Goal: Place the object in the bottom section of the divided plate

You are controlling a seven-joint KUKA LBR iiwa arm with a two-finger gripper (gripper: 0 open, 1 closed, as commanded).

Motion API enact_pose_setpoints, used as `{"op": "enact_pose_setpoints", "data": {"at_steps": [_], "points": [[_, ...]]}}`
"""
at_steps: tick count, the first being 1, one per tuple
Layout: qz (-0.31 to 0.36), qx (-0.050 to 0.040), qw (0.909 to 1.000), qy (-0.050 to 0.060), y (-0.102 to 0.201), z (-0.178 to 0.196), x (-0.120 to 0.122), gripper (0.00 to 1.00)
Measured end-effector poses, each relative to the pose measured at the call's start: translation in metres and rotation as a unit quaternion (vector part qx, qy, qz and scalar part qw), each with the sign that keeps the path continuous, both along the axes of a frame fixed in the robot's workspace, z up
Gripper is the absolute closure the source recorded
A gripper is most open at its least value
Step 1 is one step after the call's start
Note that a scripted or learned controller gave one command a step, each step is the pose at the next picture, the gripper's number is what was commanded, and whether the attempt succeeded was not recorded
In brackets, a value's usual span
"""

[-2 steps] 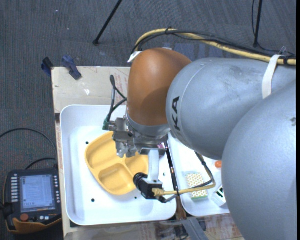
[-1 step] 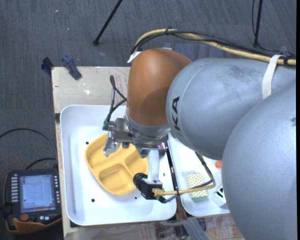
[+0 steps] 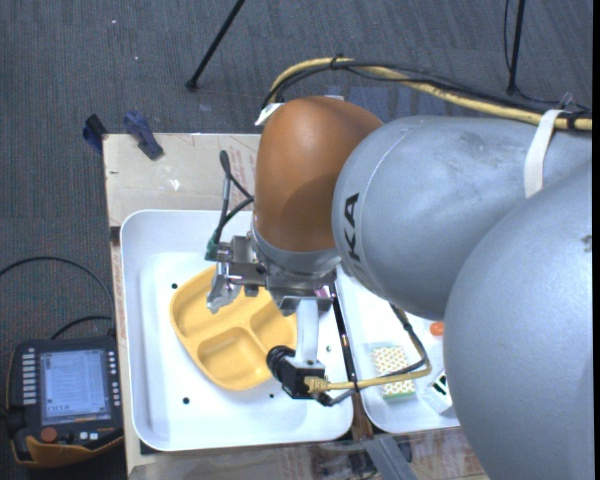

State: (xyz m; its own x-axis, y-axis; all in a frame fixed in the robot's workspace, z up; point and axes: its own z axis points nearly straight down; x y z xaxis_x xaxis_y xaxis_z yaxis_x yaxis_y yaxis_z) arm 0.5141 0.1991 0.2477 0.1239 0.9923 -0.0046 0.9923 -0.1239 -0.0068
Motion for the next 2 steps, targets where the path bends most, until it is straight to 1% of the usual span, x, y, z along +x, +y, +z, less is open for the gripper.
{"op": "enact_pose_setpoints", "data": {"at_steps": [2], "points": [[0.000,0.0000,1.0000,0.000,0.0000,0.0000,0.0000,0.00]]}}
